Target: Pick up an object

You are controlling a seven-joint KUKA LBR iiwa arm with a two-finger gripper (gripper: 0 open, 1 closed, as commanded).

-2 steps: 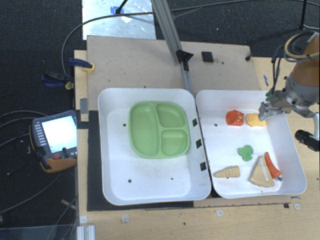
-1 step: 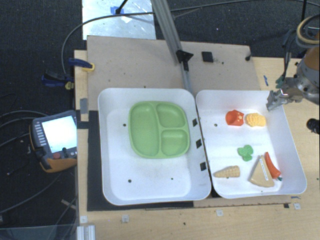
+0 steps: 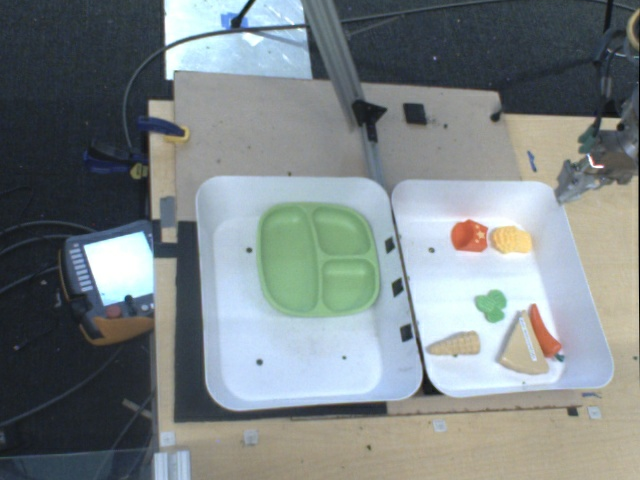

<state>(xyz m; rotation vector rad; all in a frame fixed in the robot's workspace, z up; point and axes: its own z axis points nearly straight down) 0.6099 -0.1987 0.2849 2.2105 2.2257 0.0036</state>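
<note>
Hand (image 3: 578,180), grip unclear, hovers at three o'clock past the right bin's (image 3: 440,373) upper corner. Left bin (image 3: 225,368) holds a green plate (image 3: 320,259). Right bin: sandwich (image 3: 524,347), cone (image 3: 455,344), corn (image 3: 511,239), orange toy (image 3: 469,235), green toy (image 3: 490,305).

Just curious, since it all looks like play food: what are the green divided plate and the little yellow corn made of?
The green plate looks like moulded plastic: one even colour, smooth matte surface, rounded compartment walls. The corn seems plastic or rubber, a solid bright yellow lump with a bumpy surface; it is too small here to tell which.
</note>
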